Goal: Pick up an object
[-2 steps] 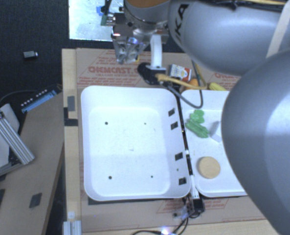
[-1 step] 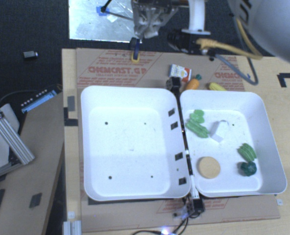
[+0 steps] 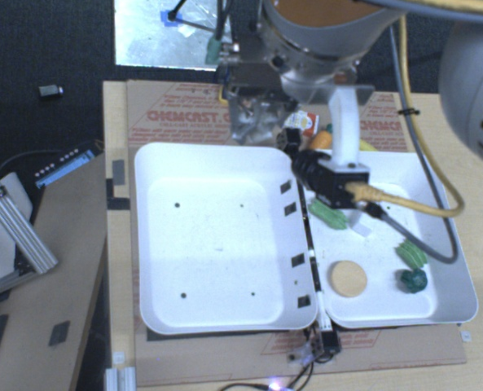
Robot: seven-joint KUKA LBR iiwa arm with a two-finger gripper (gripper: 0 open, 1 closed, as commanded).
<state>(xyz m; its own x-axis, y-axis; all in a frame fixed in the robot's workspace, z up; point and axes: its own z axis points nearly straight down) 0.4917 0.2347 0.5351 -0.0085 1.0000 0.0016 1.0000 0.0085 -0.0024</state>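
Arm (image 3: 322, 23) over right bin's (image 3: 449, 292) far-left corner; gripper (image 3: 261, 120) low at far rim, grip state not discernible. Tan disc (image 3: 349, 278) near divider, toward near edge. Green pieces (image 3: 329, 215) mid-bin by divider; green block (image 3: 411, 255) and teal lump (image 3: 413, 281) toward right rim. Left bin (image 3: 217, 235) wide open.

This is a robotics lab or test cell, not a home; the sign is the pair of shallow white bins (image 3: 217, 243) hinged side by side on printed cardboard (image 3: 180, 112) laid over a plain wooden surface (image 3: 62, 243). Above the bins hangs a grey industrial arm (image 3: 331, 15) trailing a yellow cable (image 3: 404, 202); left of the bins lies an aluminium extrusion rail (image 3: 13, 226); behind them, dark floor with a bright metal plate (image 3: 155, 23).
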